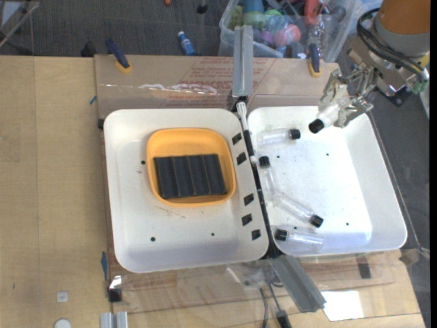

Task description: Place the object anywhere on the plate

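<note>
The camera view looks down on two shallow white bins side by side on a wooden bench. In the left white bin [130, 244] lies a rounded-square orange plate [191, 164], and on the plate rests a dark grey ribbed rectangular block [190, 176], covering most of the plate's floor and sitting slightly toward its near edge.

The right white bin [382, 203] holds several clear plastic tubes with black caps. One clear tube [278, 136] lies near the far edge, its cap pointing right. Another [298, 210] lies slanted in the middle, cap toward the near right. A third [297, 236] lies near the front left corner, cap at its left end. A fourth [268, 176] lies along the divider between the bins, cap at its far end.

The grey arm with its orange band [410, 5] reaches in from the upper right. Its two-finger gripper [339, 111] hangs over the far right corner of the right bin, fingers closed on a clear black-capped tube [321, 122] that slants down to the left, the cap lowest. The held tube is above the right bin, well apart from the plate.
</note>
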`<state>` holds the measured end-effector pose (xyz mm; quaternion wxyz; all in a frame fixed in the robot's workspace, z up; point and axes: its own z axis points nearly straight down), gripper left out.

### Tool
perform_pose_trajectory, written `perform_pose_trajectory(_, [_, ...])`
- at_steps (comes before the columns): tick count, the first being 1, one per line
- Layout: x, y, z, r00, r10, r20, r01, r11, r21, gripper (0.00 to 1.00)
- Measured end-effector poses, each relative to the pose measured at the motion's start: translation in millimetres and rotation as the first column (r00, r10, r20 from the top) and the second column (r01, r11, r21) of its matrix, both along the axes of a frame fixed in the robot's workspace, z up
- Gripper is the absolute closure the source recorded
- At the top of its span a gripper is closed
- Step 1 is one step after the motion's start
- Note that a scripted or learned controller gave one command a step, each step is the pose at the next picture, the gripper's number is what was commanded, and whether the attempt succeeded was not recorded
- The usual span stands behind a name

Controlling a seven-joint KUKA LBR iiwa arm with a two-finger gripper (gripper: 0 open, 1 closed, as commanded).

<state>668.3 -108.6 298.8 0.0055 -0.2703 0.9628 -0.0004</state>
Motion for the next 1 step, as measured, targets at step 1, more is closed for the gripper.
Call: perform_pose_trajectory(1, [0.2,18.2,7.3,0.96,0.279,0.0,-0.279,0.96,-0.002,1.0])
